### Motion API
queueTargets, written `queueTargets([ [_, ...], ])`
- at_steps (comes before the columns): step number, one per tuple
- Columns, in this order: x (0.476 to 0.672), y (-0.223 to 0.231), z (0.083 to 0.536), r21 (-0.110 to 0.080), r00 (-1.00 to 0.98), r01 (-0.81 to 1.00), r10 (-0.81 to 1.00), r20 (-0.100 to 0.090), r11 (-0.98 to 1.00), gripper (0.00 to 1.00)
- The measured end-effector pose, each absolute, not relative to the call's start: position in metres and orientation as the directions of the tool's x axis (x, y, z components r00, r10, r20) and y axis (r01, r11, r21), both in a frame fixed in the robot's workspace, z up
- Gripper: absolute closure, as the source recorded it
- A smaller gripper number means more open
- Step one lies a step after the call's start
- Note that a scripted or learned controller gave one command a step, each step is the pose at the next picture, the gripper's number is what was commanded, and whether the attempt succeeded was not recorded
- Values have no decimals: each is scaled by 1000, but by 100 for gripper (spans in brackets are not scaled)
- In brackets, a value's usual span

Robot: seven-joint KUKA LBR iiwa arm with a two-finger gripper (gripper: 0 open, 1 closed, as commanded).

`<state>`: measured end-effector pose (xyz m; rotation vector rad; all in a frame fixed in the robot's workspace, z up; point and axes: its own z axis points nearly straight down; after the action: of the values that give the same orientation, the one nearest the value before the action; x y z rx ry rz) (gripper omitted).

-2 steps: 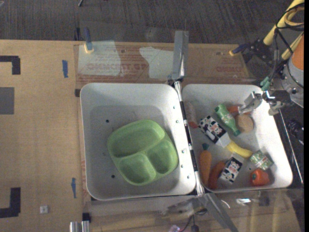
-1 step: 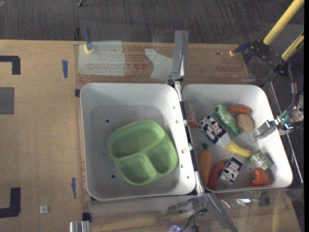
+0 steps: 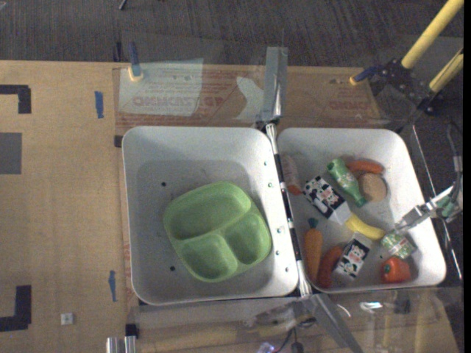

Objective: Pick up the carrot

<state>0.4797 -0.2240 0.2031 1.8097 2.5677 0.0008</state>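
Two white bins side by side — one green tray in the left. In the right: two cow-print cartons, one carrot, one banana, one green bottle, one tomato — other pieces too jumbled to count.

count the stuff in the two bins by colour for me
Green: 3, the divided plate, bottle, small pack
Orange or red: 4, including the carrot
Black and white cartons: 2
Yellow: 1, banana
Tan: 1
Total: 11
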Motion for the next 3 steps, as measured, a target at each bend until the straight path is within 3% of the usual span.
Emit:
queueTargets([
  [1,480,-223,146,1,-594,804,804,0,594,0],
  [2,481,-225,156,5,-592,806,806,-5,592,100],
  [3,482,-226,167,8,-589,808,808,-9,589,100],
])
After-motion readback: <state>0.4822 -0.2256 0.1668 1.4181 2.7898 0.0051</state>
